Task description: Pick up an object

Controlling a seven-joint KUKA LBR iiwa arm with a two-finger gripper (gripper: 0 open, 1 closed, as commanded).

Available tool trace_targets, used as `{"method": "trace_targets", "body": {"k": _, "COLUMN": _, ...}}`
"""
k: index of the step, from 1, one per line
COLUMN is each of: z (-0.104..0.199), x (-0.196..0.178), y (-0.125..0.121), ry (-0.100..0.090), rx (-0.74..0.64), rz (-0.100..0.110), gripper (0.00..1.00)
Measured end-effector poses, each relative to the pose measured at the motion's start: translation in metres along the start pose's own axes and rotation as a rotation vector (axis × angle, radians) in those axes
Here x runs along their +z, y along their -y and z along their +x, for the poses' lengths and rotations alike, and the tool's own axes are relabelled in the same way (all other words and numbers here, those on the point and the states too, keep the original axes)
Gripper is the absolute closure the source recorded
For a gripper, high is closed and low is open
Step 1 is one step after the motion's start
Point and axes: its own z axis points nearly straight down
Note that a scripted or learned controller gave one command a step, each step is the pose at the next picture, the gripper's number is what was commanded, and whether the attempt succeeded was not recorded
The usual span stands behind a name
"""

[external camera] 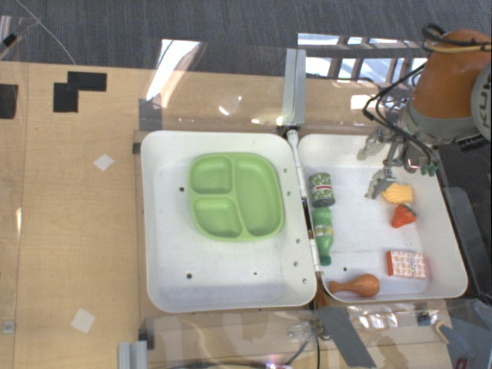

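Spread apart, the jaws of our gripper [391, 177] hang over the right bin [354, 233] with nothing between them. One finger [378, 184] points down just left of a yellow object [397, 194], which lies near the bin's right edge; whether the finger touches it we cannot tell. The other finger [370, 146] sits higher, toward the bin's far edge. Our arm [450, 75], with its orange band, comes in over the bin's far right corner.

Just below the yellow object lies a red piece shaped like a strawberry [403, 217], close beside it. A small red and white box [406, 264] rests near the bin's near right corner. A brown pear-shaped object [356, 285] lies along the near edge. Against the bin's left edge stand a small can [320, 190] with a green label and, directly below it, a green bottle [321, 235] lying lengthwise along that edge.

The left bin [169, 275] carries a green divided plate [235, 196] with three compartments, set a little toward the far edge.
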Motion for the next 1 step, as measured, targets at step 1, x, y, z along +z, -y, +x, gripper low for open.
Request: {"method": "trace_targets", "body": {"k": 1, "z": 0.0336, "x": 0.0601, "y": 0.0558, "ry": 0.010, "rx": 0.478, "rz": 0.000, "gripper": 0.00}}
